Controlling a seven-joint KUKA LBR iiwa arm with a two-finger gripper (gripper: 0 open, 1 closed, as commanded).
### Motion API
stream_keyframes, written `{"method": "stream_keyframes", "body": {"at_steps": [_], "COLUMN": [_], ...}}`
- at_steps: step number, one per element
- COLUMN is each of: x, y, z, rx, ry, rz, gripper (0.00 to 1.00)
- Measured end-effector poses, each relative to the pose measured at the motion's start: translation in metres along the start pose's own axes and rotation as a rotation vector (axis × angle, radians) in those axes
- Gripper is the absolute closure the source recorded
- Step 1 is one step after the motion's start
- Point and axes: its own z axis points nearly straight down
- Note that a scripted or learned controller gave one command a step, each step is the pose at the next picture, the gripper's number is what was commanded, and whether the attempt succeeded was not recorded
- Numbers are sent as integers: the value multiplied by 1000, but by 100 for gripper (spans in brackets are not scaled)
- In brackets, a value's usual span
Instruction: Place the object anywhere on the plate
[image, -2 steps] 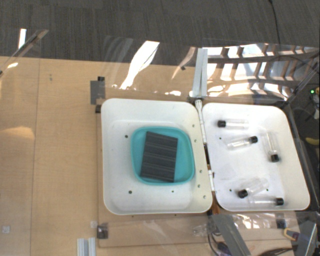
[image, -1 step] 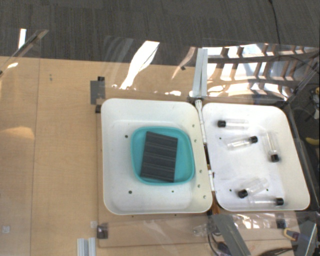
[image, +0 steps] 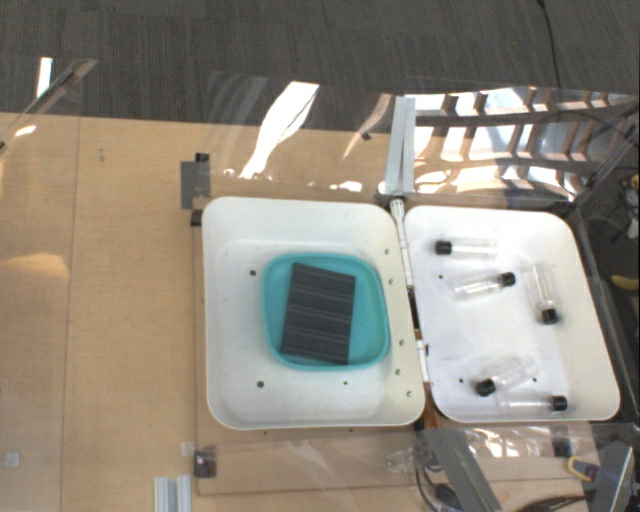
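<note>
A dark grey ribbed rectangular block (image: 319, 314) lies flat on the teal plate (image: 372, 340), roughly at its middle and tilted slightly. The plate sits in the left white bin (image: 230, 300).
The right white bin (image: 580, 300) holds several clear tubes with black caps, such as one tube (image: 463, 246) at the top and another tube (image: 505, 377) near the bottom. A metal divider post (image: 400, 140) stands behind the gap between the bins. Cables lie at the bottom right.
</note>
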Motion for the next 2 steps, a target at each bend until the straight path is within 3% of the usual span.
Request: {"method": "stream_keyframes", "body": {"at_steps": [2], "x": [0], "y": [0], "z": [0], "rx": [0], "ry": [0], "rz": [0], "gripper": [0]}}
